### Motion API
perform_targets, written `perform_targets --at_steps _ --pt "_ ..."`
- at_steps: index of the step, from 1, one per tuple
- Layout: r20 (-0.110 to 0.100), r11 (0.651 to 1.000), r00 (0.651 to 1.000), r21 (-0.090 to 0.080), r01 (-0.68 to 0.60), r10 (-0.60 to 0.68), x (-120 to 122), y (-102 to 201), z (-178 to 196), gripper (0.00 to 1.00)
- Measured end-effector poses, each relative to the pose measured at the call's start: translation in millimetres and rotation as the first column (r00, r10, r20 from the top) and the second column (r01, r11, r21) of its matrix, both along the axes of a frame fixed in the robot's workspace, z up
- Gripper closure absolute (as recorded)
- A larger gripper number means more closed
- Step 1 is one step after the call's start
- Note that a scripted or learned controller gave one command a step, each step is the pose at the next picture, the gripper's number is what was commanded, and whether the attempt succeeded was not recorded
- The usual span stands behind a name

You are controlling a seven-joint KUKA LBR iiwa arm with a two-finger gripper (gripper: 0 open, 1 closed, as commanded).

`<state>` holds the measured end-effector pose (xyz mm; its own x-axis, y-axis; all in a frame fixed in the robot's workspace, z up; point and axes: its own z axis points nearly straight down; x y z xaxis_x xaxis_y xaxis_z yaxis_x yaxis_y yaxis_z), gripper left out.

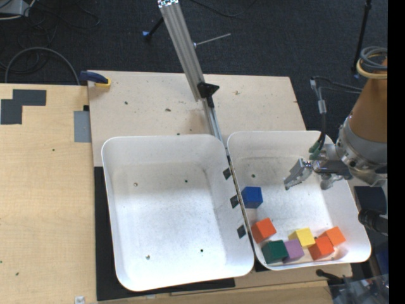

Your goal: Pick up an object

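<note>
Seven blocks in the right bin, claw hanging above them

Seven coloured blocks lie in the right bin (297, 141), and you can see the claw (296, 176) hovering over that bin's middle with nothing between its fingers. Its grey fingers point left and down and stand slightly apart, open on air. The arm (370, 125) comes in from the right, its orange band sitting above the grey wrist.

Look first at the blue block (252, 196): it lies alone near the bin's left wall, to the left of and lower in the frame than the claw, clear of it. Nearer the front you find an orange block (264, 228), also by itself. The other five crowd the front right corner: a green block (274, 251) touching a purple block (294, 249), a yellow block (304, 236) just behind the purple one, then a red-orange block (321, 246) and a second orange block (335, 235) against the front right wall.

The left bin (164, 145) sits just beside the right one, their rims meeting along the middle, where small black clips mark the seam. Both rest on the pale worktop (253, 100). A silver aluminium rail (183, 46) slants down from the top of the view to that seam. A blue and yellow clamp (95, 78) lies at the worktop's far left corner.
</note>
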<state>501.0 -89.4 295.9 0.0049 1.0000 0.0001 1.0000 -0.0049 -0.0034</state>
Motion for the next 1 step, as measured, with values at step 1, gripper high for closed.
perform_targets --at_steps 1 --pt "0.006 1.0 1.0 0.0 -0.006 0.006 -13.9 7.2 42.9 0.0"
